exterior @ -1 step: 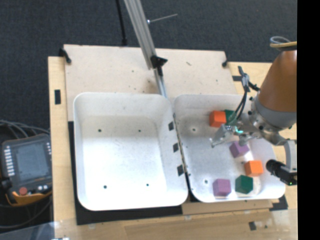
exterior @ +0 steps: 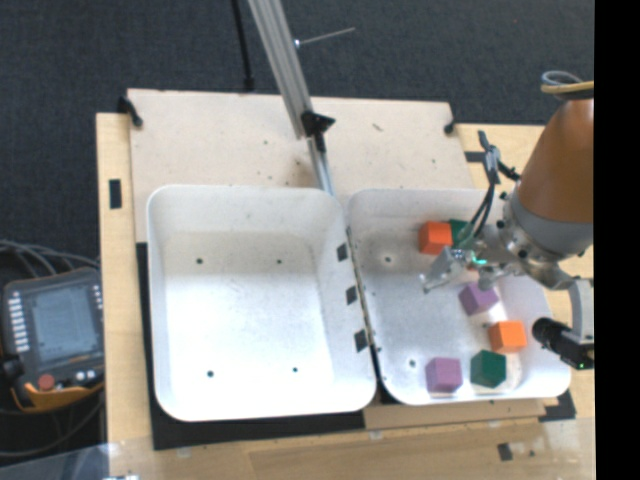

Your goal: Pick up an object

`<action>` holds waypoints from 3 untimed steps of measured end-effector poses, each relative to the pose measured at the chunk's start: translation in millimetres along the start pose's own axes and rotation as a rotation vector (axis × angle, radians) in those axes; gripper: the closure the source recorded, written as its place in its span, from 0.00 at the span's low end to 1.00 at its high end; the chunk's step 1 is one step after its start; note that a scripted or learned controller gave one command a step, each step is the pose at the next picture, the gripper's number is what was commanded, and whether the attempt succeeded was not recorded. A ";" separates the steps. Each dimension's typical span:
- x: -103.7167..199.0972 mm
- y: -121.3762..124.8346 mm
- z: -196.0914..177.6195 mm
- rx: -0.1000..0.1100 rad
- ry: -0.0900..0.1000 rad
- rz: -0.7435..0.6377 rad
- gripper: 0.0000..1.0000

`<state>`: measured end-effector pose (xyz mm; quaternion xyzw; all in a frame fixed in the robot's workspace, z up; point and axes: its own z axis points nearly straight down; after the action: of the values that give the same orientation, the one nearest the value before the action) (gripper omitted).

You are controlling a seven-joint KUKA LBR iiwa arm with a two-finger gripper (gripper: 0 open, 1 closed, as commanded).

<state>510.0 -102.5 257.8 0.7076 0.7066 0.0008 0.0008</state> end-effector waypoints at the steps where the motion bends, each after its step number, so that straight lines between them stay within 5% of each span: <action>1: -7.9 4.3 46.2 0.006 -0.001 0.000 0.00; 3: -4.1 5.7 158.7 0.003 -0.002 0.000 0.00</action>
<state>516.1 -106.5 99.1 0.7077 0.7065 -0.0010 0.0002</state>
